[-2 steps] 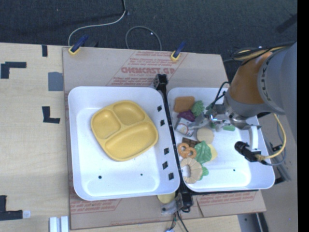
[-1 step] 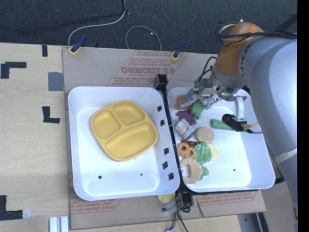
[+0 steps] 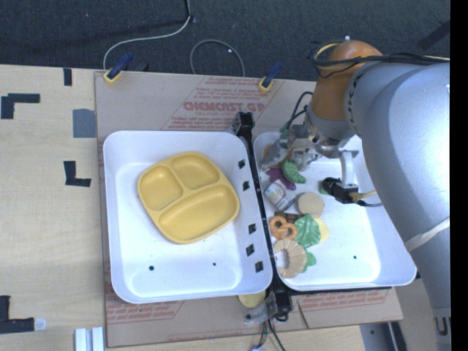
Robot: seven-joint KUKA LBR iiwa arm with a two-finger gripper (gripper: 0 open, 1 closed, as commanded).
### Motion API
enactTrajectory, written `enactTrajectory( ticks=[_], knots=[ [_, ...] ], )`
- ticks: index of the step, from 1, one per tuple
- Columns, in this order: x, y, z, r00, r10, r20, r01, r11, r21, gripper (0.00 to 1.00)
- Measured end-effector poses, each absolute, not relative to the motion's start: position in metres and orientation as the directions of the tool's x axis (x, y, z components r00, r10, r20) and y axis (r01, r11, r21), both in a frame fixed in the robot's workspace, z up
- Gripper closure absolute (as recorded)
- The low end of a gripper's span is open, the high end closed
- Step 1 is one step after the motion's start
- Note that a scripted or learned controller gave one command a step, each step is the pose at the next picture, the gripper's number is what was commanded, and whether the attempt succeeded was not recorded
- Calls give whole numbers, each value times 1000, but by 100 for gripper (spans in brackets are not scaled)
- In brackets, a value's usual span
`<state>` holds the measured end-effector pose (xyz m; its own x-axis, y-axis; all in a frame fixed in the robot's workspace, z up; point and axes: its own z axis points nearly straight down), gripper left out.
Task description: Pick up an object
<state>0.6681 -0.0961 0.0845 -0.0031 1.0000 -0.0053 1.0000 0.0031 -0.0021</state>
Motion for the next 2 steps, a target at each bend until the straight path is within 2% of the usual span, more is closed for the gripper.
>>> enactTrajectory(
  ticks=[1,2],
  knots=[
    [668,-97,95,-2,1000,-5,1000,2,1,100],
    [641,-20,190,-8,1000,3,1000,8,4,100]
  ],
)
